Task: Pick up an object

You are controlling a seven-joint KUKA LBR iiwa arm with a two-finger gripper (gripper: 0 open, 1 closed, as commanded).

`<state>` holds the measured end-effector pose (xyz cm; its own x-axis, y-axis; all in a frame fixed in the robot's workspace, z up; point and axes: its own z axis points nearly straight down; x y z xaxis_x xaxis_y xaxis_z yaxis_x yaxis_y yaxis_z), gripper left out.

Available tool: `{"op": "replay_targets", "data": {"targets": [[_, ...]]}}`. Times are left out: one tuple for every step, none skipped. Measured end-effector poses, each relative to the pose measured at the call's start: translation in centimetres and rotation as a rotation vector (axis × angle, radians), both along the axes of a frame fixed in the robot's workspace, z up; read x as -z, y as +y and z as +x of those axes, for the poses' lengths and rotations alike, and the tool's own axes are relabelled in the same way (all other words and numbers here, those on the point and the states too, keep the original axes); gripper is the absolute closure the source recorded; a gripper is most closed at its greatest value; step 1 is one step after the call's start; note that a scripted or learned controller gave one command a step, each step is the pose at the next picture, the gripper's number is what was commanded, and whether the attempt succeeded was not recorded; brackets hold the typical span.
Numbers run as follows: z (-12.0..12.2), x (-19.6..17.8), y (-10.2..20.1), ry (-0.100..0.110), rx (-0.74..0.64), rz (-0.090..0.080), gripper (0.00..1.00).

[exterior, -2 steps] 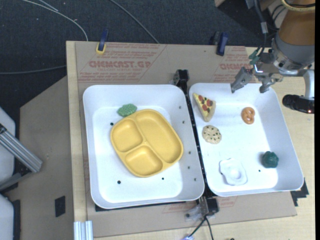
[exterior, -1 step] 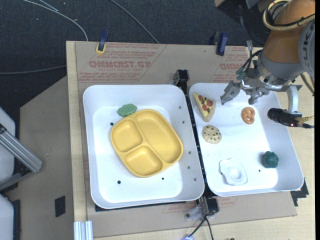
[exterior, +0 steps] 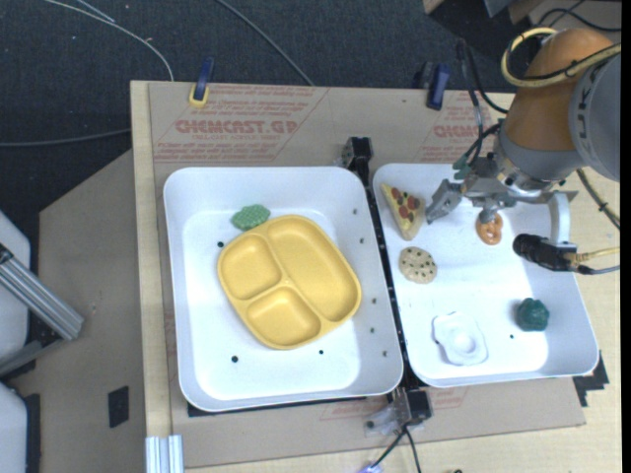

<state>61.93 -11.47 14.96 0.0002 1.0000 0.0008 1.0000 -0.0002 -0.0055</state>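
Observation:
My gripper (exterior: 465,203) hangs over the far part of the right bin (exterior: 562,358). It is open, with nothing between its fingers. One finger (exterior: 440,201) points toward a pizza slice (exterior: 402,208) by the bin's left wall. An orange pretzel-like piece (exterior: 489,230) lies just under the other finger. Nearer the front lie a chocolate-chip cookie (exterior: 418,264), a white fried-egg piece (exterior: 459,339) and a dark green piece (exterior: 532,314).
The left bin (exterior: 197,363) holds a yellow divided plate (exterior: 288,280) with a small green leafy piece (exterior: 250,217) at its far left corner. The arm's grey and orange wrist (exterior: 552,97) stands above the right bin's far edge.

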Motion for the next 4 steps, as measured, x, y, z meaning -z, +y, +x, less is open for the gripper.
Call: {"op": "replay_targets", "data": {"targets": [[-0.5,4.3,0.2,-0.001,-0.001,0.0,0.0],[-0.3,3.0,0.2,-0.006,0.0,-0.001,1.0],[-0.5,-1.4,-0.4,-0.011,0.001,-0.002,1.0],[-0.9,-7.7,-0.2,-0.013,-0.001,-0.003,1.0]]}}
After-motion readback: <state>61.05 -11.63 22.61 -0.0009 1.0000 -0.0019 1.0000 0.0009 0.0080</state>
